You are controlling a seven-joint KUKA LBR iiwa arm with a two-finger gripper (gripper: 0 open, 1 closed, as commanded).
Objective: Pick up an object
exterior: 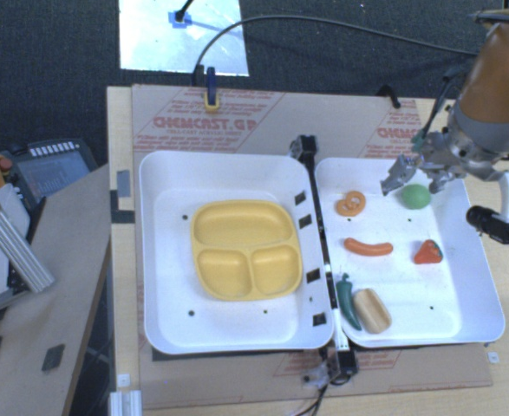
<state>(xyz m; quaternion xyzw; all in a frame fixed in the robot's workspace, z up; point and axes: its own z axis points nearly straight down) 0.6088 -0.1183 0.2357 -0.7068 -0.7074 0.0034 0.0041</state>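
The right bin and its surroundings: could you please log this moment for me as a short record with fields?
left bin: holds a yellow divided tray
right bin: holds six small items
far row: orange ring, green ball
middle row: sausage, red wedge
near row: green pepper lying against a bread roll
gripper: above the bin's far end, beside the green ball
held item: none visible between the jaws

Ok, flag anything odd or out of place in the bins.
Nothing is spilled or broken. One oddity: the green pepper lies against the divider at the right bin's left edge, touching the bun.
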